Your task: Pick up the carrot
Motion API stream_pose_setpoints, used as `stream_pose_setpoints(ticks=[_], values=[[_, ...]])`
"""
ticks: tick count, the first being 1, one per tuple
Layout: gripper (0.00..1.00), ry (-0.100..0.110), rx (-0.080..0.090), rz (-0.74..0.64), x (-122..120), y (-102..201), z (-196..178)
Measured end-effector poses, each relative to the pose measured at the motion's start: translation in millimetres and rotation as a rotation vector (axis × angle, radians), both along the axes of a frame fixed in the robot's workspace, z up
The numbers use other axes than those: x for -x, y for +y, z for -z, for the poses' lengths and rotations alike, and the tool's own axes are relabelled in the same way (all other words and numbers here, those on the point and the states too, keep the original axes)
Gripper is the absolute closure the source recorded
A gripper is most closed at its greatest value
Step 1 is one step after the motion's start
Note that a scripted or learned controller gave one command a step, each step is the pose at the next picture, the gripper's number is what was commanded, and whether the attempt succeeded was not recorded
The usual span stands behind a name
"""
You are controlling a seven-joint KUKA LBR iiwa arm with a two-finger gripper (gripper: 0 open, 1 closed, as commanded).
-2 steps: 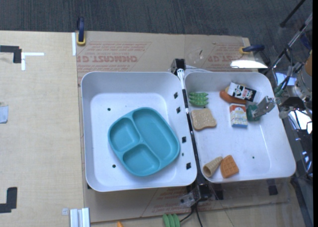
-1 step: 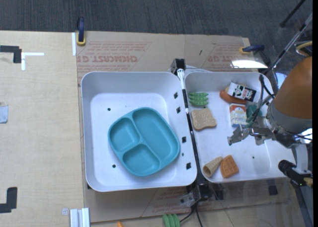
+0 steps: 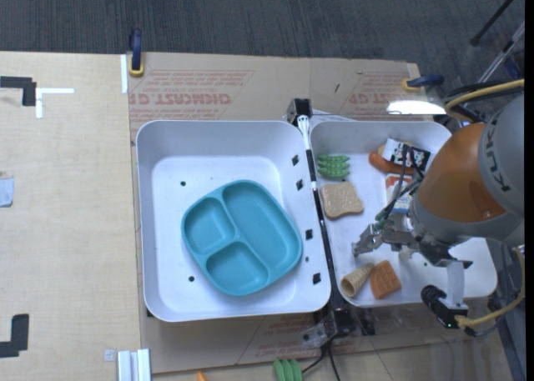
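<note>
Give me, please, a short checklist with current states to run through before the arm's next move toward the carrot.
1. Carrot located in the right bin: ok; its orange end shows at the far side, the rest hidden behind the arm.
2. Gripper over the carrot: not ok; it sits nearer the bread slice and ice cream cone.
3. Gripper free of any item: cannot tell.
4. Path to the carrot unobstructed: cannot tell; the arm hides it.
5. Green beans apart from the carrot: ok.
</note>
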State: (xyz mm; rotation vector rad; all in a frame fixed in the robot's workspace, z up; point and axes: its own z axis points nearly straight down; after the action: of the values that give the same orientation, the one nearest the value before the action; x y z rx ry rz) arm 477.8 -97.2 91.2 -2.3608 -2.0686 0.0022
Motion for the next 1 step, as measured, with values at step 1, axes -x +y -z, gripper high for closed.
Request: stream_pose_setpoints(ticks=[1], values=[[0.00, 0.001, 0.001, 0.339, 0.5, -1.4, 0.4]])
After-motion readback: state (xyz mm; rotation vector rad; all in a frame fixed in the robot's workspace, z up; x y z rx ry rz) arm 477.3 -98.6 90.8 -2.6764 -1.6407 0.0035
